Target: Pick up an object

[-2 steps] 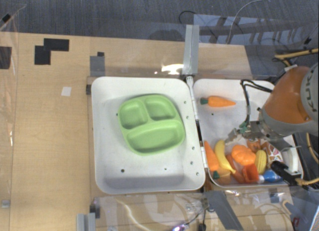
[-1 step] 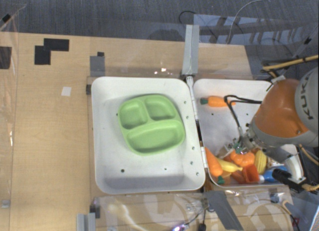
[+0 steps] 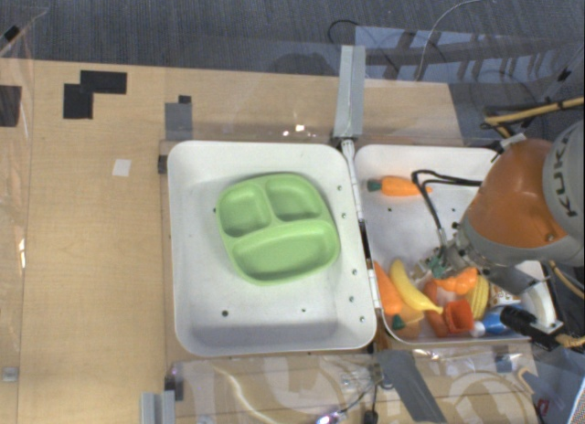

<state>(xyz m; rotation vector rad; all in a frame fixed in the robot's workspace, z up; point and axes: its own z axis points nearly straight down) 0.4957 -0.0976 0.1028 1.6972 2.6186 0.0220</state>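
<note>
- A grey KUKA arm [image 3: 526,198], its orange band filling the right of the frame, reaches down into the right bin [image 3: 402,217] at lower right.
- Its gripper [image 3: 445,262] sits low over a heap of toy food at the bin's near edge; whether the claw is released or clenched cannot be told from this angle.
- The heap holds a banana [image 3: 411,287], an orange piece [image 3: 457,281] just beside the gripper, a red piece [image 3: 454,319] and a carrot-like piece [image 3: 388,290] against the dividing wall.
- A lone carrot [image 3: 399,186] lies apart at the bin's far side.
- The left bin [image 3: 196,230], centre frame, carries a green divided plate [image 3: 277,227].
- The step looks like the descent onto the pile; the next move calls for closing on a single piece and lifting straight clear.
</note>
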